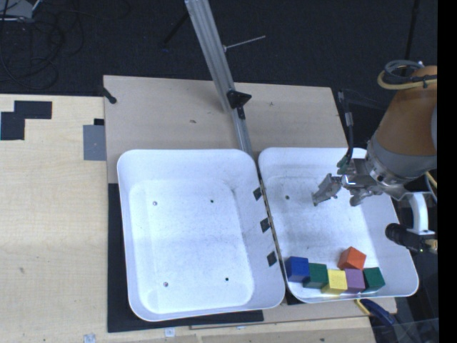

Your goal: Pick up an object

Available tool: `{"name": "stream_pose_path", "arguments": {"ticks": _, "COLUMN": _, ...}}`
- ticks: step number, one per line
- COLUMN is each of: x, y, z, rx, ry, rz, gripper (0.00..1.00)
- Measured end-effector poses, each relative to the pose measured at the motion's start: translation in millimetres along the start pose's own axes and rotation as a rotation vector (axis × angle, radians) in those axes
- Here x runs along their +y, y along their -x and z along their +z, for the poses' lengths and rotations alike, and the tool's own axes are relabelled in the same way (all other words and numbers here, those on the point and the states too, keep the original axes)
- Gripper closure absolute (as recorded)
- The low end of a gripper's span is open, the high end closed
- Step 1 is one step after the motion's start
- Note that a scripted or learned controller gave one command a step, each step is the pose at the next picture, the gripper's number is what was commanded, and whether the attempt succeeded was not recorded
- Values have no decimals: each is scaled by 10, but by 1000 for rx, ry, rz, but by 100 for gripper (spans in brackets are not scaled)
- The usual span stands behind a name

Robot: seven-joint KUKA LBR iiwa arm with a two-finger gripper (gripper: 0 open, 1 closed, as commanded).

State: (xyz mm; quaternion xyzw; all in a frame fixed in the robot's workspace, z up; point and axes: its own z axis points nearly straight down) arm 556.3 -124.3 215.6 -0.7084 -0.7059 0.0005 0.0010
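Note:
Several small blocks lie along the front edge of the right bin (307, 170): a blue block (297, 268), a dark green block (316, 276), a yellow block (336, 280), a purple block (355, 280), a green block (373, 277) and an orange block (352, 258) just behind them. My gripper (341, 193) hangs over the right bin's middle right, well behind the blocks. Its fingers are spread apart with nothing between them.
The left bin (136, 170) sits beside the right one, joined by black clips along the shared wall. A slanted metal rail (218, 63) rises behind the bins. The grey arm with its orange band (407, 120) enters from the right.

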Motion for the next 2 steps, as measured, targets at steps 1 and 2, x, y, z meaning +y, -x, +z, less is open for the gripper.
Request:
{"name": "stream_pose_path", "arguments": {"ticks": 1, "x": -237, "y": 284, "z": 1262, "rx": 1, "ry": 1, "rz": -2, "gripper": 0}}
{"name": "stream_pose_path", "arguments": {"ticks": 2, "x": -178, "y": -433, "z": -420, "rx": 0, "ry": 8, "rz": -7, "gripper": 0}}
